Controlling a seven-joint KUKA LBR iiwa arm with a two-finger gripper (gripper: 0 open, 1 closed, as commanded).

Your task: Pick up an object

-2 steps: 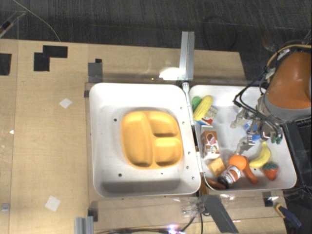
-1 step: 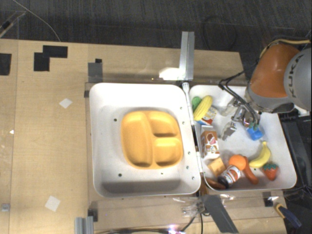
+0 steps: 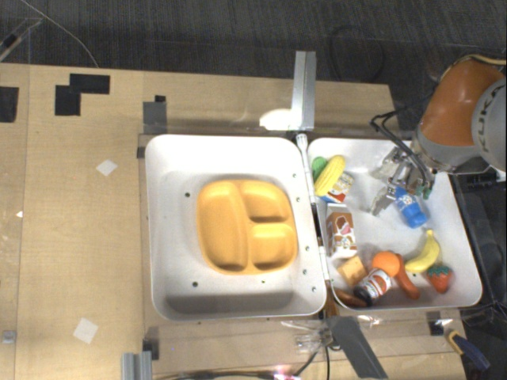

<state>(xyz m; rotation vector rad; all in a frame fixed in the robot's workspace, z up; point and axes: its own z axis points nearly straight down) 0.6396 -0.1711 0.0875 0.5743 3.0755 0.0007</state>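
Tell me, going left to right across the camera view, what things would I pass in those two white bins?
Yellow divided tray → corn cob → brown carton → orange → blue object, beside the gripper → strawberry.

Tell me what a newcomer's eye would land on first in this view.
First the big yellow divided tray, alone in the middle of the left bin. Next the grey arm with its orange band, reaching in from the right over the right bin, gripper low beside a blue object. Toy food crowds that bin's near end: a banana, an orange.
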